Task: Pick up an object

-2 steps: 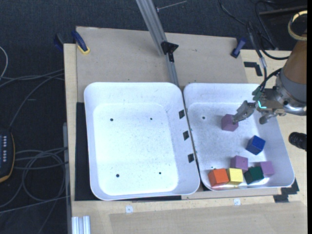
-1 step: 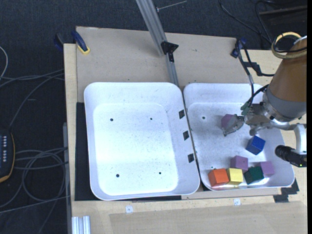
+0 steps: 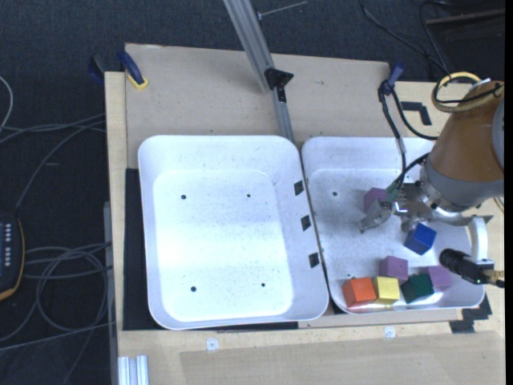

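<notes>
In the right bin (image 3: 321,163), the arm (image 3: 469,147) comes in from the right, claw (image 3: 383,213) down over the middle of the floor. A purple block (image 3: 375,198) sits right at the fingertips, a grey finger (image 3: 370,223) angling down-left just below it. Block looks pinched or at least touched by the claw, but I can't tell if the fingers are actually closed on it or just beside it. Can't tell either if the block is off the floor.

Other candidates, all in the same bin:
- blue block (image 3: 420,238) just below the wrist, looks free
- row along the near wall: orange block (image 3: 361,290), yellow block (image 3: 388,288), green block (image 3: 417,287)
- second purple block (image 3: 394,265) just behind the yellow one
- third purple one (image 3: 439,277) near the right corner

Left bin (image 3: 156,155) isn't in play. Both bins sit side by side on the counter (image 3: 200,74), a metal pole (image 3: 255,42) slanting across the back.

Progress, my read: approach done, claw at the purple block, grasp either in progress or just about to happen. Left: confirm a firm grip, then lift clear of the floor. Nothing visibly raised, so I wouldn't call the pick done. Risk: block sits at the very fingertips, could slip out on closing or on the lift.
</notes>
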Tool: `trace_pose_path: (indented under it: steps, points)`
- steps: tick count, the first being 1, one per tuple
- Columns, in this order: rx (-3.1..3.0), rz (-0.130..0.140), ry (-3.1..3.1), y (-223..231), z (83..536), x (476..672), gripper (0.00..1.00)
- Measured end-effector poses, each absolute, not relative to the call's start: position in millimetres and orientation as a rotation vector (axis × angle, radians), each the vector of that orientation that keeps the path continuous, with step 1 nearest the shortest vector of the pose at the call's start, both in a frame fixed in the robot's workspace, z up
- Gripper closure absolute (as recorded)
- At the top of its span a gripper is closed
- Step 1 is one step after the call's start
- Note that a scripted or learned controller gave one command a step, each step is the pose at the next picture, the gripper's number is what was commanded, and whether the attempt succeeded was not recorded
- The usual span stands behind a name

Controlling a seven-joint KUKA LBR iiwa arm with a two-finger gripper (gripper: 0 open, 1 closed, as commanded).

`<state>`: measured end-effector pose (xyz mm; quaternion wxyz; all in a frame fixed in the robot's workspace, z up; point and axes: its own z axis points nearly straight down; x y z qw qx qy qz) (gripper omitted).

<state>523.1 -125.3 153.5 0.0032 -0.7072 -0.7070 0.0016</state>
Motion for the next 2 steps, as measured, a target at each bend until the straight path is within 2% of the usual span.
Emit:
trace_pose_path:
  steps: [1, 2]
  points:
    - [-2.216, 0.005, -2.217, -125, 100, 521.8, 0.0]
    - [-2.221, -0.004, -2.223, -125, 114, 524.2, 1.0]
